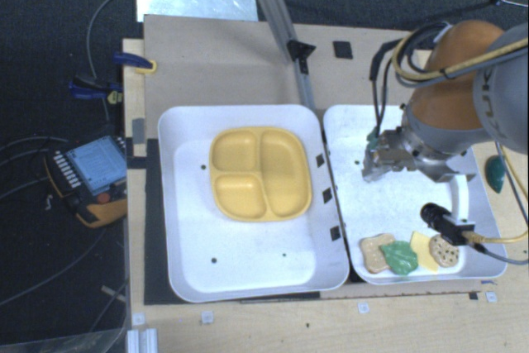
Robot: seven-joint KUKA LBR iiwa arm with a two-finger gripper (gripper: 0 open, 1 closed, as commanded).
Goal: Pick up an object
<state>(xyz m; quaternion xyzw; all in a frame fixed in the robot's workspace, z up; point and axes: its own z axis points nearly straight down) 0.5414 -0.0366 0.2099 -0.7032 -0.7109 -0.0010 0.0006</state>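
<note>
My gripper (374, 167) hangs over the upper middle of the right bin (347, 202), pointing down at bare white floor. Nothing shows between its fingers. Along the bin's near edge lies a row of small toy foods: a tan toast slice (377, 250), a green leafy piece (401, 257), a yellow cheese wedge (423, 248) and a brown cookie (445, 253). They sit well below and to the right of the gripper.
A yellow divided plate (258, 174) lies in the left bin (194, 260). A black cylindrical part with a yellow cable (438, 219) sticks out from the arm above the cookie. A teal object (495, 173) shows at the right bin's far side behind the arm.
</note>
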